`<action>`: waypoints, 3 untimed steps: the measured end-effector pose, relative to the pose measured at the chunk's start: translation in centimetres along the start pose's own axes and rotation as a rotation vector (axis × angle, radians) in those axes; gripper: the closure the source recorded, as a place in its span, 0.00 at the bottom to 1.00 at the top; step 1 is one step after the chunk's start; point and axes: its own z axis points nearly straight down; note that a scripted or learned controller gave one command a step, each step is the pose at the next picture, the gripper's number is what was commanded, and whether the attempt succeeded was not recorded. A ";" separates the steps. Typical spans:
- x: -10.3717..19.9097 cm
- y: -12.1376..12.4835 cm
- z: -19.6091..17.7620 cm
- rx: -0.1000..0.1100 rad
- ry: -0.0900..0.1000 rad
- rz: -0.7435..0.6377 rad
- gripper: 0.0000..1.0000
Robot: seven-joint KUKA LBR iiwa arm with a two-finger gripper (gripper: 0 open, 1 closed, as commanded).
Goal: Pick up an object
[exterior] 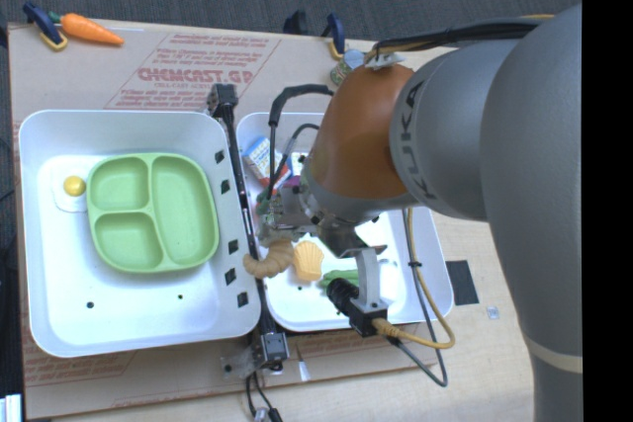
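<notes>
1. Arm (475,114): grey casing, with an orange band (361,138) above the wrist.
2. Left bin (59,311) and right bin (297,311): both white.
3. Divided plate (153,212) in the left bin: pale green.
4. Small round piece (74,185) beside the plate: yellow.
5. Items in the right bin: one pale yellow (309,261), one tan (272,262), one green (341,278) (partly covered).
6. Bench board (148,74): light brown, red printed lettering.
7. Carrot-shaped toy (91,30) at the board's far-left corner: orange.
8. Clamps (45,25) at the board's edge: blue.
9. Cable (420,336) near the right bin: yellow.
</notes>
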 end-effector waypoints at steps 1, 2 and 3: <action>0.1 0.1 -1.0 0.000 0.000 -0.007 1.00; -5.9 -0.7 1.1 -0.001 0.000 -0.001 1.00; -5.9 -0.6 0.1 -0.002 0.000 -0.006 1.00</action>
